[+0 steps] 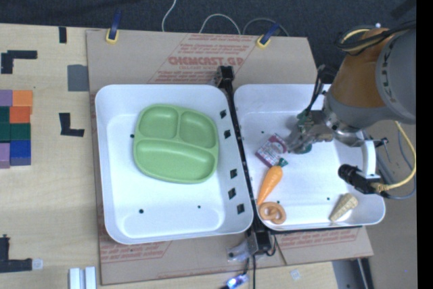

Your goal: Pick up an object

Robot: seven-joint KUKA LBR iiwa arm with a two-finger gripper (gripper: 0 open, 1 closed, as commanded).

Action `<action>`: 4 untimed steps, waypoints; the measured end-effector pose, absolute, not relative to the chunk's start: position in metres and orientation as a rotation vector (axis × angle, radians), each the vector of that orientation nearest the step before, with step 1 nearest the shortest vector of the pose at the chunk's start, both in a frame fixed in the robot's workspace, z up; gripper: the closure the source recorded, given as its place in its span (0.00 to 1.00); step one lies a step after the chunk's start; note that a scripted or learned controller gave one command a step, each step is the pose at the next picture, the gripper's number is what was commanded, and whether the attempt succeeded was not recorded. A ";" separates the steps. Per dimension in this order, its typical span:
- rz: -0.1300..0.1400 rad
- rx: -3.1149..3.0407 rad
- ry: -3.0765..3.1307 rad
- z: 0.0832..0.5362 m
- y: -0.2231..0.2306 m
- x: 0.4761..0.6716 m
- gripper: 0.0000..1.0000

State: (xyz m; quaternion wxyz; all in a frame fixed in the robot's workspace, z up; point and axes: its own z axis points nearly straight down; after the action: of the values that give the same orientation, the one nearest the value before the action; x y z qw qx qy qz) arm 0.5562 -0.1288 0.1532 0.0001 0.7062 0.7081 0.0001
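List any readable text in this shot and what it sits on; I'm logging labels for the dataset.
"CHEMCAST GP": red print on the brown board behind the bins, seen upside down.
Fainter red print along the board's front edge: too blurred to read.
Small purple packet in the right bin: print too small to read.

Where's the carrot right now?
The carrot lies in the right bin, near its left wall, just below the purple packet and above the pretzel.

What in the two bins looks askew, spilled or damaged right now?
Nothing stands out. The green divided plate lies flat in the left white bin. In the right white bin, the orange toy carrot, small purple packet, pretzel-shaped piece and cream cone-shaped piece lie loose and apart.
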 end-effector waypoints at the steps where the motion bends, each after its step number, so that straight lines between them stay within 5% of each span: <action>1: 0.001 2.217 2.223 0.196 -0.127 0.563 1.00; 2: 0.000 2.218 2.223 0.247 -0.127 0.564 1.00; 4: -0.003 2.216 2.231 0.223 -0.013 0.598 1.00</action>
State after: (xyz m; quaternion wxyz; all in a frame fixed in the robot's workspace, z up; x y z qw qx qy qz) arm 0.5984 -0.0129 0.2234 -0.0014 0.7046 0.7096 -0.0011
